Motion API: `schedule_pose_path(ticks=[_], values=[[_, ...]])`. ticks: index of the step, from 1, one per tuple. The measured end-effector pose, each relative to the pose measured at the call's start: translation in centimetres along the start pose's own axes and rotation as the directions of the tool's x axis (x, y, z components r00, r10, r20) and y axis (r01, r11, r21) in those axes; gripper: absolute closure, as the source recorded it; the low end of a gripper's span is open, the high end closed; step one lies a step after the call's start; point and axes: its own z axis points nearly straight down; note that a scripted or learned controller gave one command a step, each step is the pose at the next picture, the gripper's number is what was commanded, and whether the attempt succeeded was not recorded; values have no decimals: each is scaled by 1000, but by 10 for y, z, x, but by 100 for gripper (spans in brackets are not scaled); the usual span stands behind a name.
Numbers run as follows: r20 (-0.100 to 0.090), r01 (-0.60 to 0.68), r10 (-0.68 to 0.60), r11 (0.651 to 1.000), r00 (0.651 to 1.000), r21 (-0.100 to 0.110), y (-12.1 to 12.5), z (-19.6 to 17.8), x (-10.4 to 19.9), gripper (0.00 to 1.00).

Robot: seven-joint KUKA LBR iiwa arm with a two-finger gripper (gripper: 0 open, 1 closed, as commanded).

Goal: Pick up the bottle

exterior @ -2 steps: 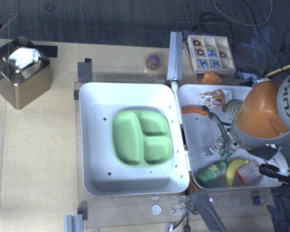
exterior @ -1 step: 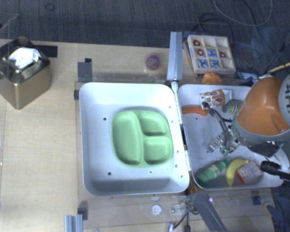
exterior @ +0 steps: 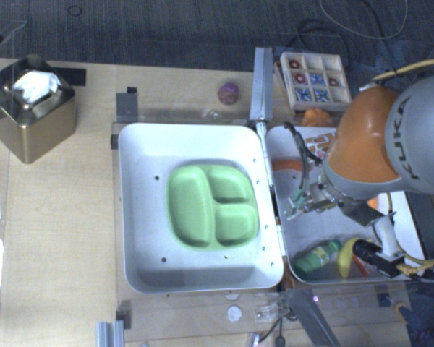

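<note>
- Camera view has your green plastic bottle [exterior: 320, 258] lying on its side at the near edge of the right white bin [exterior: 315, 226], beside a yellow banana-shaped piece [exterior: 345, 260].
- Your gripper [exterior: 309, 201] hangs above it, apart; whether it's wide or narrow, can't tell.
- Left white bin [exterior: 141, 194] holds a green three-section plastic tray [exterior: 212, 204].

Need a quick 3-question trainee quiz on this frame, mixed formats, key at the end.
1. True or false: the green bottle lies in the bin that holds the green divided tray.
2. Which bin is the arm over? A. left bin B. right bin
3. Fill in: the yellow banana lies right next to the ____.

Key: 1 false, the bottle lies on its side near the right bin's front edge; 2 B; 3 bottle.
</note>
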Motion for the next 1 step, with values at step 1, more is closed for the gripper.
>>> schedule_pose_path(ticks=[1], values=[[1, -20, 20, 1000, 1000, 0, 55, -57, -8, 100]])
